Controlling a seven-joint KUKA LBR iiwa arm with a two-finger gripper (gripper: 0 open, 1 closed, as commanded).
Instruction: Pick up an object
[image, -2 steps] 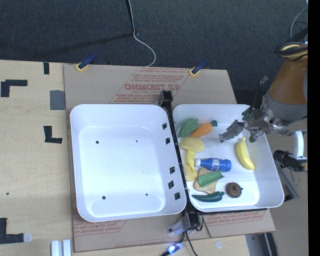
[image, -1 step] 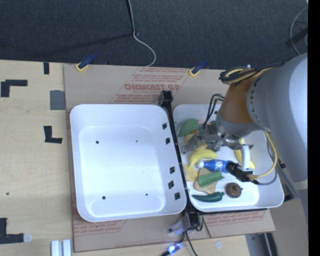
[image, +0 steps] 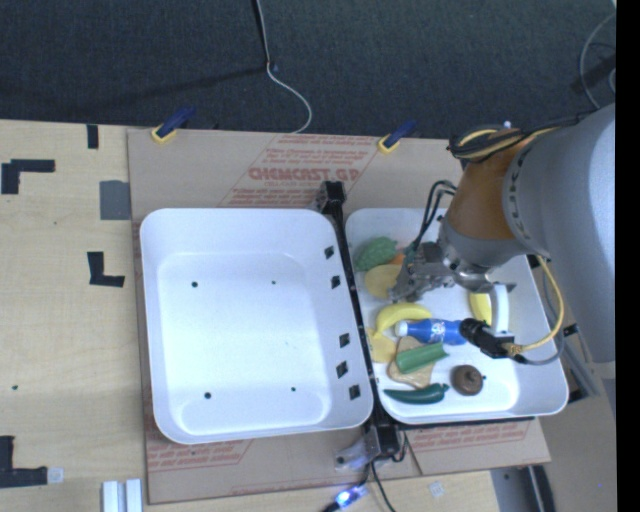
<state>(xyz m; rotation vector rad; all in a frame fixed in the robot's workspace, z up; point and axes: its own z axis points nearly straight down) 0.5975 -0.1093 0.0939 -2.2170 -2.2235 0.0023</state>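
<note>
Green pepper (image: 417, 394) — long axis left-right | gripper (image: 412, 283) over right bin (image: 535, 400)

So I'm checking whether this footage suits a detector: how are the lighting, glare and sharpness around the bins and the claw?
Camera view: soft, even light. The left bin is bright white, nearly blown out, with faint shadows along its walls. The right bin holds small, slightly blurry items; the blue bottle is readable. The claw is dark and low in detail. The arm's grey body at right looks soft.

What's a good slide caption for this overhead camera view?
KUKA arm's end effector lowered into the right bin among toy foods, including a blue bottle and green pepper, beside the left bin.
</note>
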